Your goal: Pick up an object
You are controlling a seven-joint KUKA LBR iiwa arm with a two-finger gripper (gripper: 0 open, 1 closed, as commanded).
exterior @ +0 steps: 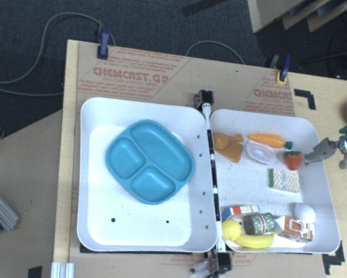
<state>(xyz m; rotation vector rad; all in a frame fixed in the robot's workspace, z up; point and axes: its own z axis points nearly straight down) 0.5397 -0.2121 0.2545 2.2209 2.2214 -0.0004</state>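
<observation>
The right bin (249, 186) holds several small items: an orange carrot (267, 140), a tan bread piece (229, 146), a clear plastic piece (260, 154), a red strawberry (293, 159), a green patterned packet (284, 180), a white egg (304, 212), a yellow banana (247, 238), a dark can (260, 224) and an orange-white carton (299, 229). My gripper (332, 159) hovers at the bin's right rim, just right of the strawberry. It is open, with nothing between its fingers.
A blue divided plate (150, 161) lies in the left bin (94, 210). A small red, white and blue box (243, 210) rests by the banana. Blue clamps (103, 41) hold the board's far edge. Cables run across the dark floor behind.
</observation>
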